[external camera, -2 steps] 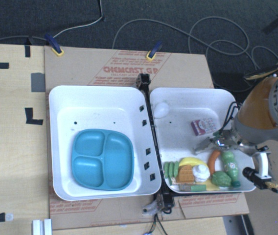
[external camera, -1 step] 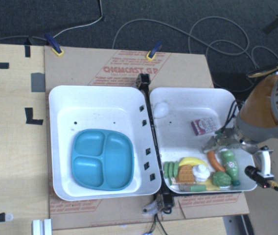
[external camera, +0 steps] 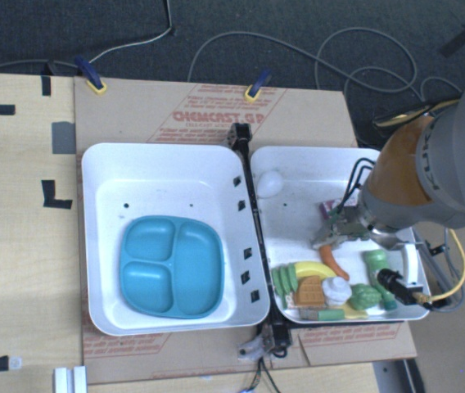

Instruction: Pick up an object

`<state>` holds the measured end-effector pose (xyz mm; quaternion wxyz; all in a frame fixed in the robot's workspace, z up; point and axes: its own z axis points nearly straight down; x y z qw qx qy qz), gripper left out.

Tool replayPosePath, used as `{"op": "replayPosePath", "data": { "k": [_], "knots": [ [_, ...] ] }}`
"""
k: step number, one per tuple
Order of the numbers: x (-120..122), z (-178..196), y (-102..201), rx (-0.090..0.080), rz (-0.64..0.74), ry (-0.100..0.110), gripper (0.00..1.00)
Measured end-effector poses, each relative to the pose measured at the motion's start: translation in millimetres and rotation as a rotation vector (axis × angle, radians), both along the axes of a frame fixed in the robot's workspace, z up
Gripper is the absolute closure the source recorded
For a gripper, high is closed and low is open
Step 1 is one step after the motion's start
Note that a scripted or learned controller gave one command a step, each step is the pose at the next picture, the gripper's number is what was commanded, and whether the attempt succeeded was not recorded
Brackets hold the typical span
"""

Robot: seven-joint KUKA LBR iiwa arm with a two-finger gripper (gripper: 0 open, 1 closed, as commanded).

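The light-blue sectioned plastic plate [external camera: 172,266] is lying alone in the left white bin [external camera: 101,164], leaving open room. I am lowering my fingers [external camera: 331,234] over the small orange carrot-shaped toy [external camera: 331,260] in the right white bin [external camera: 298,160], crowded near its front wall; I cannot tell their spread. Next, closing squarely on it.
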<state>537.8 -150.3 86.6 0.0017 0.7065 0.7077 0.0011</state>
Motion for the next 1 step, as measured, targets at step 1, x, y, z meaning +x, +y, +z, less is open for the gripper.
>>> {"op": "replayPosePath", "data": {
  "k": [1],
  "knots": [
    [6.4, 97.7, 71.8, 0.001, 0.0, 0.004, 1.0]
  ]
}}
